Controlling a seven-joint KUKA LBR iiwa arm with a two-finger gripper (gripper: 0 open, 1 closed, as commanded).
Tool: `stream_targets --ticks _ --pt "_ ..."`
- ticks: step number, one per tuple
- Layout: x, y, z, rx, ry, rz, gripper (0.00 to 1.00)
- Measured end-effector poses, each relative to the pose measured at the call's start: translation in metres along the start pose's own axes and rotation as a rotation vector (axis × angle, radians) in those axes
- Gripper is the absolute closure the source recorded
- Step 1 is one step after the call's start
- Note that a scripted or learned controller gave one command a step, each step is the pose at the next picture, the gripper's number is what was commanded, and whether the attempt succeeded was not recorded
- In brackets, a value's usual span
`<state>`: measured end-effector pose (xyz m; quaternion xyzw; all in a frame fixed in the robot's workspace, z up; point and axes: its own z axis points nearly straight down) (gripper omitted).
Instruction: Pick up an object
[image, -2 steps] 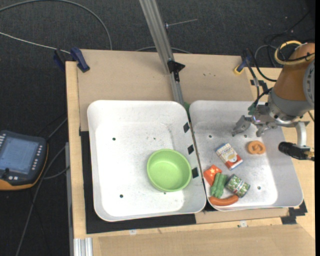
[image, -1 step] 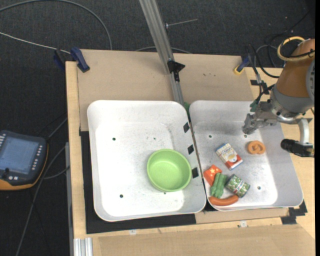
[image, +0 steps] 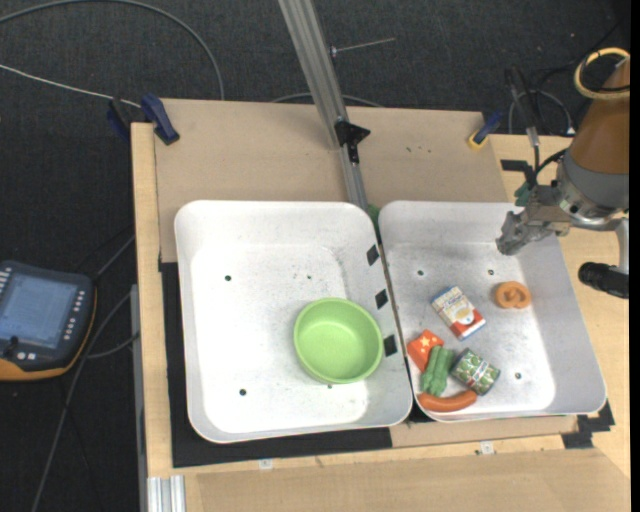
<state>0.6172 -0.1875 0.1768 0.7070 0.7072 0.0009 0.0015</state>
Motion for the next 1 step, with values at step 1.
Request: stream_targets --ticks 1 --pt "0.0009 -0.0054 -0.0612 -0.002 0.0 0.0 1.0"
